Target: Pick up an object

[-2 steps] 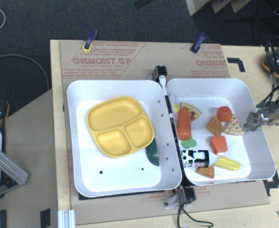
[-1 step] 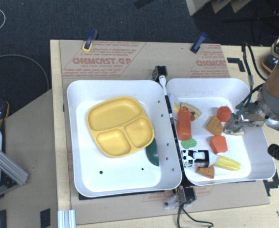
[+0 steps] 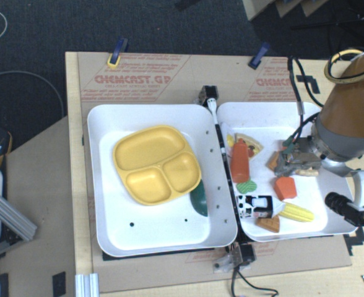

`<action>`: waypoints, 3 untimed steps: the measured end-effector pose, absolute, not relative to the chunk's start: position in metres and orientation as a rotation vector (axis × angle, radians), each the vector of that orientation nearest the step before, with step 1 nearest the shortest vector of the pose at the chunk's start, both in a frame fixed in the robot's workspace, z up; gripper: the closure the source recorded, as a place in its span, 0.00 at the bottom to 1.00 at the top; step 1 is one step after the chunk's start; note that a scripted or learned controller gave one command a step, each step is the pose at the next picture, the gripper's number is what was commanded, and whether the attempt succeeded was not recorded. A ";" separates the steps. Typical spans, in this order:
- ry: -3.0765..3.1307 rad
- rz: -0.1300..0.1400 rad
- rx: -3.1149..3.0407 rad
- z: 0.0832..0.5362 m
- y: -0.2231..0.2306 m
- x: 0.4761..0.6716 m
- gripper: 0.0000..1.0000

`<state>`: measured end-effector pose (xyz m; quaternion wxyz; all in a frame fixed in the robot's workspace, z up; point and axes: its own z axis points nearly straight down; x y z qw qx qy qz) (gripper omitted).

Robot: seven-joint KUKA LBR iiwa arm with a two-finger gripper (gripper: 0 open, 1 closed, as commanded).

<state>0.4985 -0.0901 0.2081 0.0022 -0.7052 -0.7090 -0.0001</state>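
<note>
My gripper (image 3: 291, 163) hangs low over the middle of the right bin (image 3: 275, 119), its dark fingers pointing left. A brown piece (image 3: 273, 160) lies right at the fingertips and an orange-red block (image 3: 285, 188) sits just below them. Further left in that bin lie a long red-orange sausage-like toy (image 3: 239, 160), a pizza-slice piece (image 3: 250, 145) and a green ridged item (image 3: 247, 186). A yellow corn cob (image 3: 297, 213), a black-and-white object (image 3: 255, 205) and a brown wedge (image 3: 269, 224) rest along the front.
The left bin (image 3: 108, 228) holds a yellow three-compartment plate (image 3: 156, 164) and a dark green object (image 3: 199, 200) at the plate's lower right. A black divider clamp (image 3: 209, 95) sits between the bins. The arm's orange band (image 3: 350, 107) and cables overhang the right bin's right side.
</note>
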 end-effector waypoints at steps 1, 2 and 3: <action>-2.226 -0.001 -2.213 0.215 -0.034 0.497 1.00; -2.223 -0.001 -2.219 0.220 -0.030 0.494 1.00; -2.224 -0.002 -2.222 0.235 -0.036 0.501 1.00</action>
